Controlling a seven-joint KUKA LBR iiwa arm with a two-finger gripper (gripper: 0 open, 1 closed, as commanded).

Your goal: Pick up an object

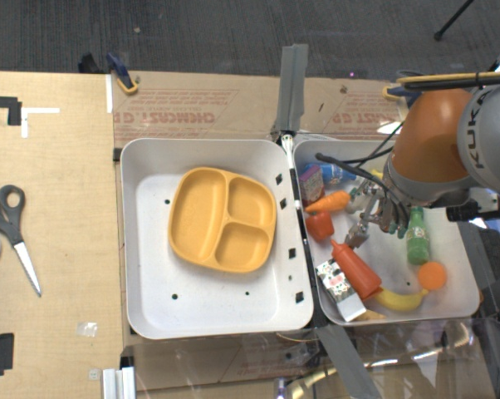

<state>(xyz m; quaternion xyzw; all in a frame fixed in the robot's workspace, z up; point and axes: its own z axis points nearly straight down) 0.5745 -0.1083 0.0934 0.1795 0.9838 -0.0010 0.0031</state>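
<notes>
Yellow plate (223, 219) in left bin (142, 248); toys crowd right bin (462, 302).

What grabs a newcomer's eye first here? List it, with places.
The yellow divided plate sits alone in the left bin. The right bin is crowded: red ketchup bottle, banana, orange ball, green bottle. The arm's gripper hangs above that clutter.

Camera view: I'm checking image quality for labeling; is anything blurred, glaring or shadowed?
Camera view: lighting is even and the yellow divided plate is sharp; the left bin is bright white without washing out; the arm shades the right bin near the hand, where small parts look soft and cluttered.
</notes>
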